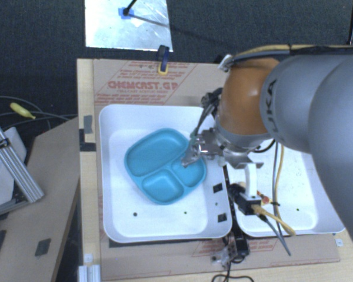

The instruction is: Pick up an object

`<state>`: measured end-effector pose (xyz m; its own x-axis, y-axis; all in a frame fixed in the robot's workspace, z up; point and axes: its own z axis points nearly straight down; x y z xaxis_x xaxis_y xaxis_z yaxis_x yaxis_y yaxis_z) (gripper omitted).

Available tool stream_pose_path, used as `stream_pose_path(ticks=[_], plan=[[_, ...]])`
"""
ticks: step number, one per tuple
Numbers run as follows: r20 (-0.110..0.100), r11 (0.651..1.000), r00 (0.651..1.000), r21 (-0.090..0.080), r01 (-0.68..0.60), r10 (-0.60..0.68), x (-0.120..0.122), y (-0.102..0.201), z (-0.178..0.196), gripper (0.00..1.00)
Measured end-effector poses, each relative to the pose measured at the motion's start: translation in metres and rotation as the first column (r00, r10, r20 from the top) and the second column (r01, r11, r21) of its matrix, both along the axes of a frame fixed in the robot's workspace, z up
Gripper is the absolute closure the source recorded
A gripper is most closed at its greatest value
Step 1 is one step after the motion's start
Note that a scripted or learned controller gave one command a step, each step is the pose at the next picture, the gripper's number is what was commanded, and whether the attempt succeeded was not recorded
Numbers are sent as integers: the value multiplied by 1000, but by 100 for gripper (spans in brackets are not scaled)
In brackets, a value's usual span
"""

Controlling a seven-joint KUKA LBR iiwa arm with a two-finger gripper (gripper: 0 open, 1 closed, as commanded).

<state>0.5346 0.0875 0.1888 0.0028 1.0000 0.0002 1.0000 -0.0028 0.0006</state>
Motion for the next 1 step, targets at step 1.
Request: stream_pose_path(ticks=[1], plan=[[2, 1000, 1000, 1, -4, 4, 3, 3, 6, 100]])
